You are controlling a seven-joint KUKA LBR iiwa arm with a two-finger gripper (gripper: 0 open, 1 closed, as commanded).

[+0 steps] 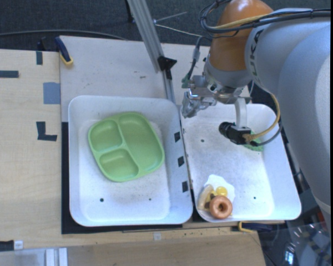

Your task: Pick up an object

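Toy doughnut [220, 206] with banana and fried egg [218, 186], near-left corner of right bin [266, 165], awaiting pickup; green 3-compartment plate [125, 146] in left bin [80, 165]; gripper [190, 105] at right bin's far-left corner, holding nothing visible, finger state indiscernible.

Green three-compartment tray [126, 146] lying flat, slightly rotated, in the bin left of the gripper [190, 107]. Glazed brown doughnut [220, 207], with small yellow and white pieces [218, 188] touching it, at the near-left corner below the gripper.
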